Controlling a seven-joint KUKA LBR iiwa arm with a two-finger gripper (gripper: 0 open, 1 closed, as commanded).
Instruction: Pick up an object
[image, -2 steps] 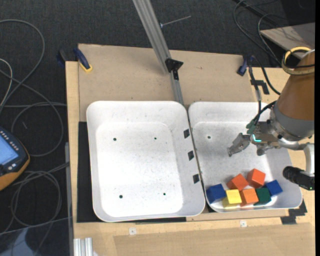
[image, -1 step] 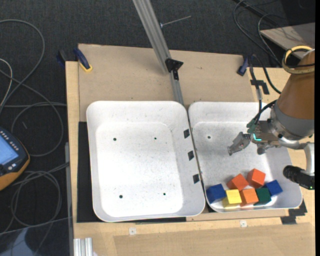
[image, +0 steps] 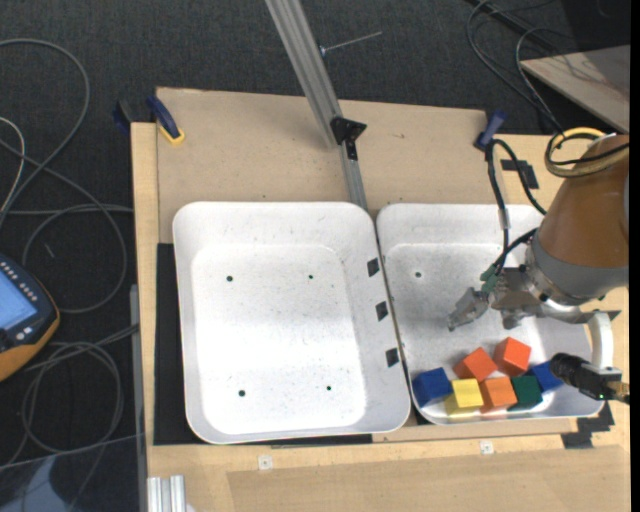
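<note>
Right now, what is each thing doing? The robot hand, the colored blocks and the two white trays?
gripper: hanging over the right tray, above bare floor, nothing between its fingers.
blocks: lying bunched together in the near corner of the right tray, none lifted.
right tray: flat on the bench, holding the blocks.
left tray: flat on the bench, next to the right tray.
</note>
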